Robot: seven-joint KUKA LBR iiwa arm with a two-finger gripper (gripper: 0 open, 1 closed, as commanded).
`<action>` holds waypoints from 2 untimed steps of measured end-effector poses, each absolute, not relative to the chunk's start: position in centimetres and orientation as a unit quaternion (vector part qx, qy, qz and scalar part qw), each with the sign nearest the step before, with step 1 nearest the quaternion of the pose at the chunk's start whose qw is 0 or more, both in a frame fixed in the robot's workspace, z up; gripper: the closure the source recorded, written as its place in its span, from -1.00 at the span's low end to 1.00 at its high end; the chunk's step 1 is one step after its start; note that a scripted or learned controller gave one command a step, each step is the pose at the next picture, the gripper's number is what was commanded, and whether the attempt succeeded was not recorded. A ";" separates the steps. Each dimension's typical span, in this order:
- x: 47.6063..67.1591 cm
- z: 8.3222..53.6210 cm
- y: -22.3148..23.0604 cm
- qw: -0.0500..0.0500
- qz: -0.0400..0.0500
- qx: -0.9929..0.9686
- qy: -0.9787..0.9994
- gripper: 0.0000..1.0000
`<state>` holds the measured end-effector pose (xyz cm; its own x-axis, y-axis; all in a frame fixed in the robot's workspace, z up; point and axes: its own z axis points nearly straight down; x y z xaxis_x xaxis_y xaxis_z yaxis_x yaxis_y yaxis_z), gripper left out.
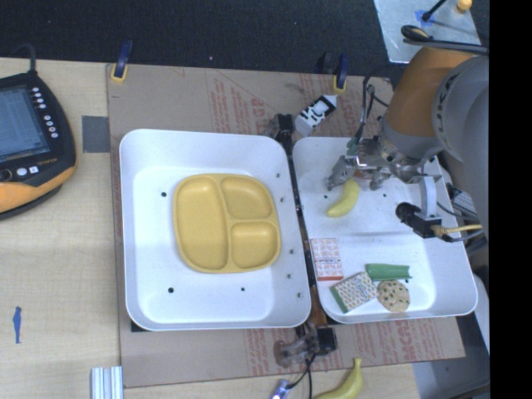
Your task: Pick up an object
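Note:
My gripper [357,175] hangs over the back of the right bin [449,306], its fingers spread open. Just below it a small yellow banana [343,200] lies on the bin floor, with its upper end reaching up between the fingertips. Nothing is lifted. Toward the bin's front lie a red and white card [326,258], a checkered block [353,291], a round cookie [393,295] and a green stick [387,270]. In the left bin [137,223] rests a yellow divided plate [226,221].
The grey arm with its orange band [424,90] fills the right bin's back right corner, and a black cable part [416,219] hangs beside it. A second banana [349,382] lies outside, in front of the bins. A control pendant [29,140] sits at far left.

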<state>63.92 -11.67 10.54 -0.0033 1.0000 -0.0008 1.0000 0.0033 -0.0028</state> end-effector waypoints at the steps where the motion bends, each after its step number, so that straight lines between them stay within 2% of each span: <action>1: 63.9 11.5 -11.7 0.001 0.002 -0.705 -0.709 1.00; 2: 63.9 11.5 -11.7 0.001 0.002 -0.705 -0.709 -1.00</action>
<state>63.90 -11.74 11.53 -0.0057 1.0000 -0.0014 1.0000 0.0057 -0.0053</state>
